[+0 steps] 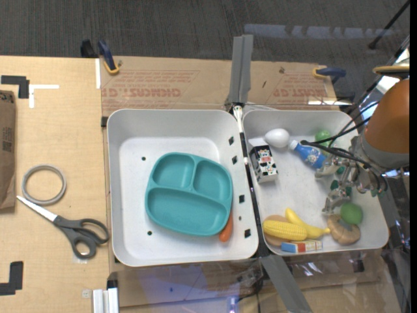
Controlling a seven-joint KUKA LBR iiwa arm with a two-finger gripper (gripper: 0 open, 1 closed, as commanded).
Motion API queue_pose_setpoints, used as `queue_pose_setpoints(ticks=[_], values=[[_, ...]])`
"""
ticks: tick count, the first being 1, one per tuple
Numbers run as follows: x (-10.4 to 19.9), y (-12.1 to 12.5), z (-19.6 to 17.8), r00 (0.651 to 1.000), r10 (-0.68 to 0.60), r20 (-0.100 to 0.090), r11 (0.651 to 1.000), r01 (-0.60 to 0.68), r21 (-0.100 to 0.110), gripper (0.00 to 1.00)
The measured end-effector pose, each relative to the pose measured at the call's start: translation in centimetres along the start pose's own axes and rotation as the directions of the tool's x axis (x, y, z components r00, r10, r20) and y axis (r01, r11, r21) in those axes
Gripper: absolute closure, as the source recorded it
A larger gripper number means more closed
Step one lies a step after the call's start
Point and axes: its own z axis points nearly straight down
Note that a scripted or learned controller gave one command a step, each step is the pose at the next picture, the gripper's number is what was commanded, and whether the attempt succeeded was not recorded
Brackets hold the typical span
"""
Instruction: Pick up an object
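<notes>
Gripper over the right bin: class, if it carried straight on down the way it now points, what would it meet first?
Most likely the green ball, which lies just below the gripper, beside the brown lump in the right bin. Depth is hard to judge from this slanted view, so it could land on the bin floor beside the ball.

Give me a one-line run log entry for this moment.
phase: reaching | gripper: over right bin, nothing seen held | nearest: green ball, blue bottle | left bin: teal divided plate
</notes>
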Motion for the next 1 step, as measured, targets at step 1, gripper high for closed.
queue_pose_setpoints(ticks=[1], values=[[-4.86,4.77,0.0,0.994,0.106,0.001,0.994,-0.106,0.0,0.0]])
